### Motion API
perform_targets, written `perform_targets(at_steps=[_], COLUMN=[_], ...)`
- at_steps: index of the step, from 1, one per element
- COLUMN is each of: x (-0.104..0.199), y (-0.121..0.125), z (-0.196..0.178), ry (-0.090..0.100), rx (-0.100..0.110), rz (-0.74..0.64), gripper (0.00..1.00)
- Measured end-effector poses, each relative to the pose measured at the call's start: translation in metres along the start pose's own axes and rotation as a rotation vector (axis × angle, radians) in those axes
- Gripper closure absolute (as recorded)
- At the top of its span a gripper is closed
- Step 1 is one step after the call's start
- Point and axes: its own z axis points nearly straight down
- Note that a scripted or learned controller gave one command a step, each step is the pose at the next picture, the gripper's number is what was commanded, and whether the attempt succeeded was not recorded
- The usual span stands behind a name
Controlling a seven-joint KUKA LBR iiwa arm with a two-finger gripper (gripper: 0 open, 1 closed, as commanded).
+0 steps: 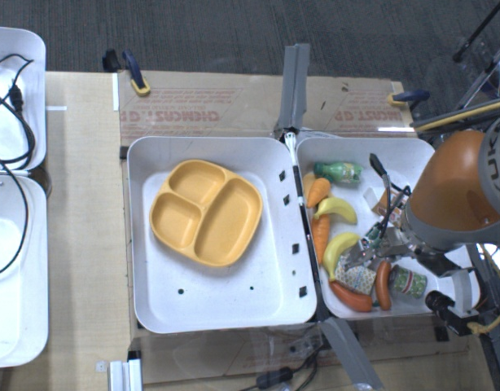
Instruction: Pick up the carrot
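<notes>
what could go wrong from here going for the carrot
The gripper sits low in the right bin, over a yellow banana and a patterned packet, not the carrot, so it may grab the wrong item. The carrot lies wedged between two bananas beside the bin's left wall, leaving little room. A second orange piece above could be mistaken for it.

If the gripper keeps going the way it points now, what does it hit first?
The gripper points left and down into the right bin. First in line looks like the lower banana, right beside its tip, with the carrot just beyond. Depth is hard to judge from above.
</notes>
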Motion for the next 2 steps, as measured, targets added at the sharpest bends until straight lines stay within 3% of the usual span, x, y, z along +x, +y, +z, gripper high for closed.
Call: perform_targets(at_steps=[1,2], x=[-0.011,-0.014], y=[0.093,0.073], z=[-0.029,0.025], ry=[-0.002,-0.002], rx=[-0.003,-0.005], rz=[-0.195,-0.380], gripper=[0.00,0.00])
